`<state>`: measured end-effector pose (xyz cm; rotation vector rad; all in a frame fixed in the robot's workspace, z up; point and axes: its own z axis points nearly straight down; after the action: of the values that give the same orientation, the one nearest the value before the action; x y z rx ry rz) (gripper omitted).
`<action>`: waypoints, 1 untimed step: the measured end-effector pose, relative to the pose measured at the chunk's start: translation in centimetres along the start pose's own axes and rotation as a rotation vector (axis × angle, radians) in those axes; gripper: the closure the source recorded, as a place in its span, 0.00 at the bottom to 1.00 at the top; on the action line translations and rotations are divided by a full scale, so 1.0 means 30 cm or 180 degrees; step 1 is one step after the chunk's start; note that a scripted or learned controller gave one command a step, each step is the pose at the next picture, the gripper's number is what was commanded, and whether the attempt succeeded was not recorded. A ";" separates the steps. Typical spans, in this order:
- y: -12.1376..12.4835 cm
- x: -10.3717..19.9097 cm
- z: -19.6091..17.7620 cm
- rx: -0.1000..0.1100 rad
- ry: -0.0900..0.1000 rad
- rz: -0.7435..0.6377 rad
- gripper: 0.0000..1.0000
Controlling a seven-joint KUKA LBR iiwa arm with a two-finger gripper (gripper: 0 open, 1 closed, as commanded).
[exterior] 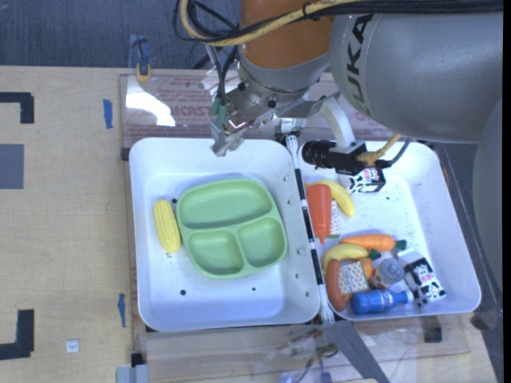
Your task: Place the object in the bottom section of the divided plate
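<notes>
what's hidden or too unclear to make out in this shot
- Gripper, camera view: small and blurred over the left bin's far wall, so whether it holds anything can't be told.
- Right bin, camera view: the arm covers its far corner.
- Toy pile in the right bin: pieces overlap, so several can't be identified.
- Green divided plate and corn: fully visible.

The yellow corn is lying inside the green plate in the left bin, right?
Not quite. The camera view shows the yellow corn in the left bin, but lying on the bin floor beside the green plate, by the plate's left edge, not inside it.
</notes>
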<state>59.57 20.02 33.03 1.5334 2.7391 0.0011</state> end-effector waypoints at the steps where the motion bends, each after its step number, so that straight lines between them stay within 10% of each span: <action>1: 0.161 -0.197 0.041 -0.0007 -0.0003 -0.0990 1.00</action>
<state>66.78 17.52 31.82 1.0901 2.9416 0.0025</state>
